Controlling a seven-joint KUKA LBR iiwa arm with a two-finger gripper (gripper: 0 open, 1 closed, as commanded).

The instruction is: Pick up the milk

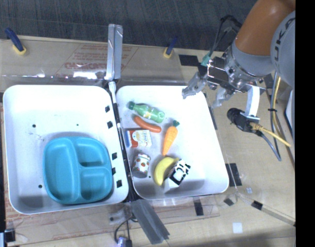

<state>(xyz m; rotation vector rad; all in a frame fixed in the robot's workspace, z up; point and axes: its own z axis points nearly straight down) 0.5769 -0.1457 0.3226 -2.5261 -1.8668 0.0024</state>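
Note:
The milk (179, 172) is a small carton with black and white cow patches. It lies tilted near the front of the right bin (214, 158), touching the banana (162, 170). My gripper (203, 95) hovers over the bin's back right corner, well behind the milk. Its two fingers (190, 91) are spread apart with nothing between them, so it is open.
The right bin also holds a green bottle (147, 111), a sausage (147, 124), a carrot (169, 138), a red and white pouch (141, 137) and a small round toy (142, 163). The left bin (23, 107) holds a blue divided tray (77, 170). A cable (260, 130) hangs right of the bin.

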